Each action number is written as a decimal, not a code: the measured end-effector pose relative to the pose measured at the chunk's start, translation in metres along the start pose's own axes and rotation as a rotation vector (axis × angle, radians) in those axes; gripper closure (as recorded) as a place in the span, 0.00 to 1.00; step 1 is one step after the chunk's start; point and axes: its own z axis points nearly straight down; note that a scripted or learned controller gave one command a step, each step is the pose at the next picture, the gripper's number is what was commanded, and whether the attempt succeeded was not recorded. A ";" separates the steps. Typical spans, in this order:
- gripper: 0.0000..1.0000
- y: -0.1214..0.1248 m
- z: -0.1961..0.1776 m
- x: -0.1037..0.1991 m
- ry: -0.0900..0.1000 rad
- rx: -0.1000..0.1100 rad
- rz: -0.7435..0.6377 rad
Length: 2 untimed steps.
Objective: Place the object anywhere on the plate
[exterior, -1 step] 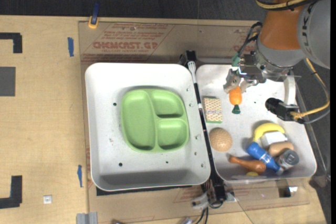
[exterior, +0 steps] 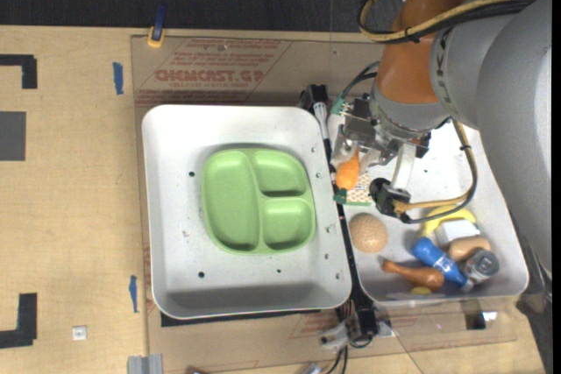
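Observation:
A green divided plate [exterior: 259, 199] lies in the middle of the left white bin [exterior: 166, 215]. My gripper [exterior: 352, 164] hangs over the wall between the two bins, just right of the plate. It is shut on a small orange carrot-like toy [exterior: 348, 173] with a green end, which pokes out below the fingers. The toy is level with the plate's upper right corner and apart from it.
The right bin [exterior: 504, 215] holds a tan ball [exterior: 369, 233], a blue piece [exterior: 436, 258], an orange-brown piece [exterior: 412, 272], a white and yellow block [exterior: 456, 230] and a grey cylinder [exterior: 483, 263]. Cables loop around the wrist.

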 end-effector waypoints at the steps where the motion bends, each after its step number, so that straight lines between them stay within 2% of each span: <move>1: 1.00 -0.025 -0.001 0.051 -0.001 -0.002 -0.137; 2: 0.00 -0.024 -0.001 0.050 -0.002 -0.003 -0.136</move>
